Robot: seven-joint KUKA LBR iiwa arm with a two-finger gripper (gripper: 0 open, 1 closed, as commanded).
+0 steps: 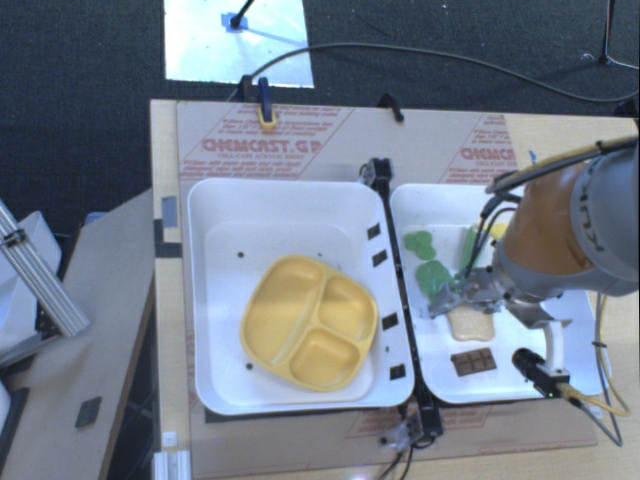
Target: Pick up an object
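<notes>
My gripper (468, 298) hangs low in the right bin (440, 200), at the end of the grey arm with the orange band (545, 218) that comes in from the right. Just below it lies a tan bread-like slice (470, 326), partly covered by the gripper. A green leafy piece (432, 277) sits close on its left, and a smaller green piece (417, 241) lies further back. A thin green stick (468, 247) stands up behind the gripper. A brown chocolate-like square (473, 362) lies near the bin's front wall.
The left bin (215, 268) holds a yellow divided plate (310, 321). A black divider with clips (393, 268) runs between the bins. The bins rest on a wooden board (300, 138).
</notes>
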